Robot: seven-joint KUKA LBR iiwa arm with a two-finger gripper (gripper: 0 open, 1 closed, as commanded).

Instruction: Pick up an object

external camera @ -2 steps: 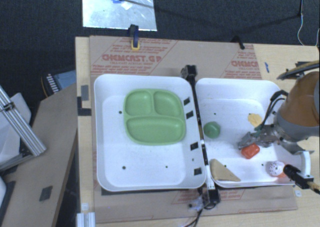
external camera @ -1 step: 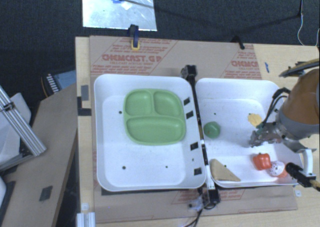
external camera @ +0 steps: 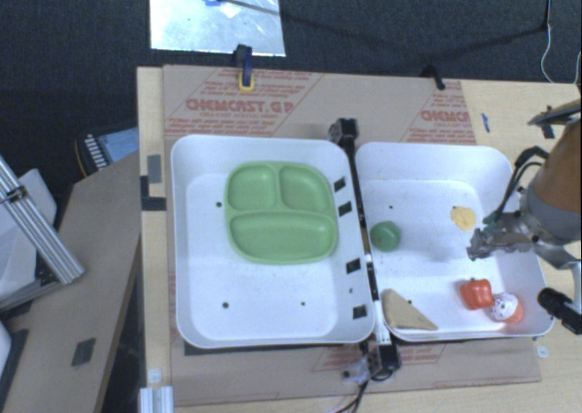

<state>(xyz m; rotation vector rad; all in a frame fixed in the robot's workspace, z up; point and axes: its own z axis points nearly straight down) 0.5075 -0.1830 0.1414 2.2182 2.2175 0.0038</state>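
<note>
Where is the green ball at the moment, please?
The green ball lies in the right bin, close to its left wall beside the divider, above the tan wedge.

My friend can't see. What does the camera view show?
A grey robot arm's gripper hangs over the right white bin, which holds a green ball, yellow piece, red toy and tan wedge. The left bin holds a green tray.

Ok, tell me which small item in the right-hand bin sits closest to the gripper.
The yellow piece, just up and left of the gripper. The green ball lies far off by the divider, and the orange toy sits lower, toward the front edge.
</note>
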